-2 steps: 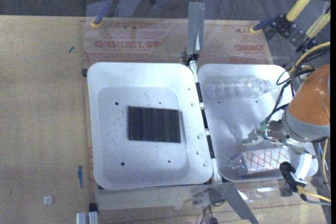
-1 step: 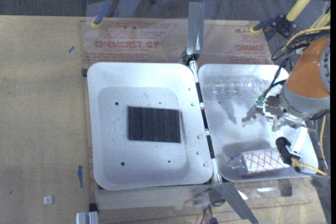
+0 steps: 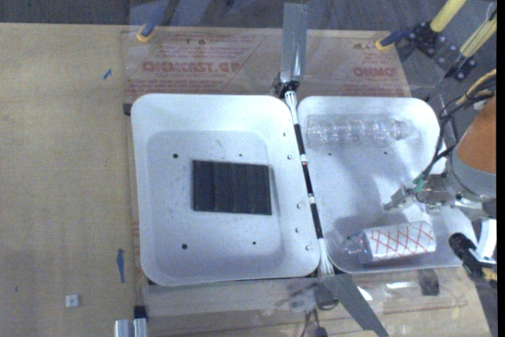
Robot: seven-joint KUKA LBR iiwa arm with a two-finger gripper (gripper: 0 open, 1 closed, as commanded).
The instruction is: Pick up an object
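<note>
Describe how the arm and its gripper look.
The arm enters at the right edge: an orange band over a grey rounded wrist. Dark cables loop beside it. The gripper is slim pale metal tapering to a point, with a small greenish detail near its base. Fine markings are too blurred to read.

even bright light | bins (image 3: pixel 158 122) glare white | soft focus, faint shadows

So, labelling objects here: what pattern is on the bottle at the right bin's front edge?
A red criss-cross grid on white wraps the bottle, seen in the camera view.
</note>
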